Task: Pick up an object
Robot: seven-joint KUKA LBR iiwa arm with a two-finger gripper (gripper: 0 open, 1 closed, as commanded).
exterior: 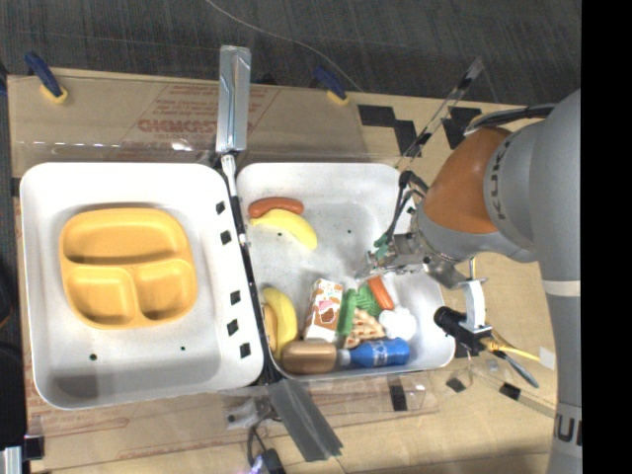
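Note:
The right bin (326,181) holds a pile of toy food. A red sausage (276,206) and a yellow banana (289,229) lie at its upper left. A second banana (280,318), a small carton (325,310), a brown bun (308,355), a blue bottle (383,353), a green pod (347,316), an orange carrot (380,291) and a white lump (398,323) crowd its near side. My gripper (387,256) hangs low at the bin's right side, just above the carrot. Nothing shows between its fingers.
The left bin (49,363) holds a yellow divided tray (128,263). A metal divider bar (233,97) stands between the bins at the far side. The arm's orange band (466,188) and grey links cover the right bin's right edge. Clips and cables lie near the front right.

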